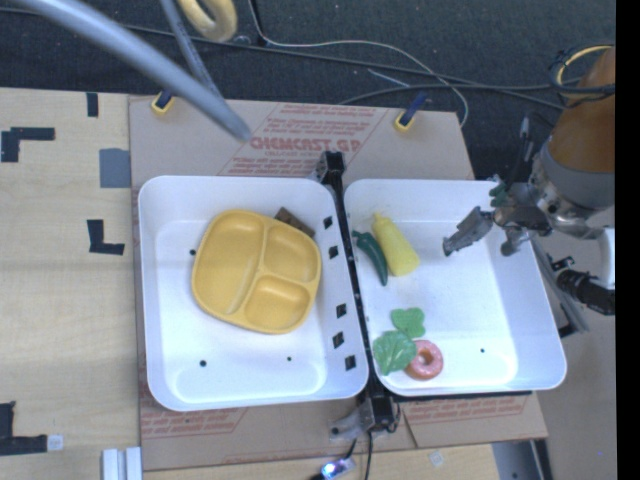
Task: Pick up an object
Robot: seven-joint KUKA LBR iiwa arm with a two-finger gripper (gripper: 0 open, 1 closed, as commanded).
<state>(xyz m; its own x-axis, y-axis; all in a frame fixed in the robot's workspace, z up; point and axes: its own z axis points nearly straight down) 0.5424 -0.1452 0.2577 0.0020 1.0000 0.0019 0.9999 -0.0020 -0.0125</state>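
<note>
Status: end effector fingers spread, nothing held | target: yellow corn just to its left in right bin | handling: light, stiff, smooth; grip across middle.

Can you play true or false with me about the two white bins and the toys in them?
1. The yellow divided plate lies in the left bin. True.
2. The green pepper touches the yellow corn. True.
3. The pink donut sits on the plate. False: it is in the right bin, beside the green leafy toy.
4. The gripper holds the corn. False: it hovers apart from it.
</note>
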